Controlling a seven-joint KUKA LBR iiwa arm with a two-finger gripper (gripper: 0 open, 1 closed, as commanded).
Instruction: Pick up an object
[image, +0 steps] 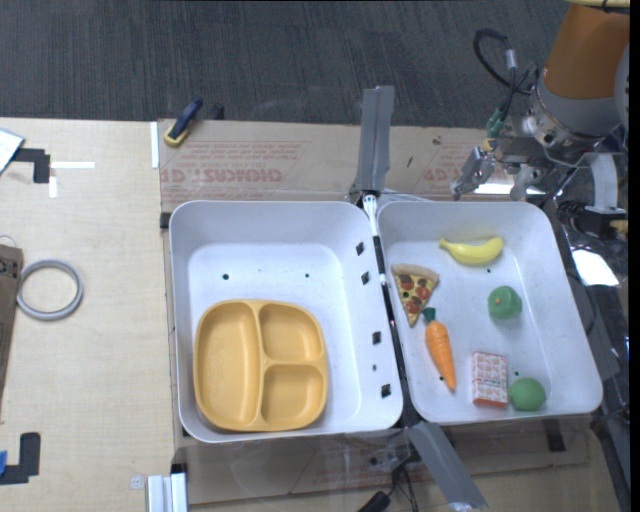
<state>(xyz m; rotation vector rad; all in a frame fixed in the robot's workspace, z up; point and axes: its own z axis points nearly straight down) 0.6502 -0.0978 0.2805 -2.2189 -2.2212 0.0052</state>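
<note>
The right bin (560, 262) holds a yellow banana (472, 249), a toy pizza slice (413, 288), an orange carrot (441, 352), a green apple (504, 302), a small red-and-white box (489, 378) and a green ball (527, 393). My gripper (494, 182) hangs above the bin's far rim, up and slightly right of the banana. It is open, with nothing between its fingers. The orange band of the arm (590, 45) rises behind it at the top right.
In the left bin (190, 250) lies a yellow divided plate (262, 363). A roll of tape (47, 289) sits on the bench at the far left. A blue-and-yellow tool (183, 121) lies on the cardboard (250, 165) behind the bins.
</note>
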